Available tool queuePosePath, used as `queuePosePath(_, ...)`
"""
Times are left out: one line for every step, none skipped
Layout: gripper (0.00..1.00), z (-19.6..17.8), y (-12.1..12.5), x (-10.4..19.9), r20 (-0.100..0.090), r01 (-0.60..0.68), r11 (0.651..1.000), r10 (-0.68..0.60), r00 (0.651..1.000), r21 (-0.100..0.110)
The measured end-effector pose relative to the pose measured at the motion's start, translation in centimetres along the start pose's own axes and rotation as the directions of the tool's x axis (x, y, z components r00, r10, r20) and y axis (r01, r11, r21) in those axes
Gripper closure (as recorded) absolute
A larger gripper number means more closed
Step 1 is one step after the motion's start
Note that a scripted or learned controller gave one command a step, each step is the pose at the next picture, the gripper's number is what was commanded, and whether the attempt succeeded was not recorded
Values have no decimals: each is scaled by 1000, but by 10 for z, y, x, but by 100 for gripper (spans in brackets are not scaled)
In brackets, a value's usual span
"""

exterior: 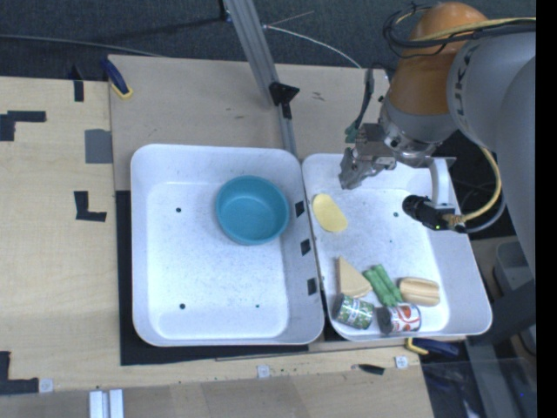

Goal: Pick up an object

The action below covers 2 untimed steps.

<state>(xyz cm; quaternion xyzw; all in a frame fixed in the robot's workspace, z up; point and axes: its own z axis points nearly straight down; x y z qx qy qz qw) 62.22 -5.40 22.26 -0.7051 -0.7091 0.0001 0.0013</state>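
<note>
My gripper [351,179] hangs over the far left part of the right bin [452,259], just above and right of a pale yellow oval piece [329,213]. Nothing shows between its fingers. Near the front of the same bin lie a tan wedge [350,278], a green stick [381,285], a bread-like roll [419,290], a green-labelled can [354,313] and a red-labelled can [401,318], packed close together. A blue bowl [251,209] sits in the left bin [165,259].
A slanted metal pole [258,46] crosses the bench behind the bins. A black fitting with a yellow cable [428,212] sits over the right bin's right side. The grey arm and its orange band [431,68] fill the upper right.
</note>
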Motion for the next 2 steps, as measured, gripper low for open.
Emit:
queuePosePath(100,9,-14,52,1,0,1000,0,1000,2)
queuePosePath(100,8,-16,110,0,2,1000,-2,1000,0)
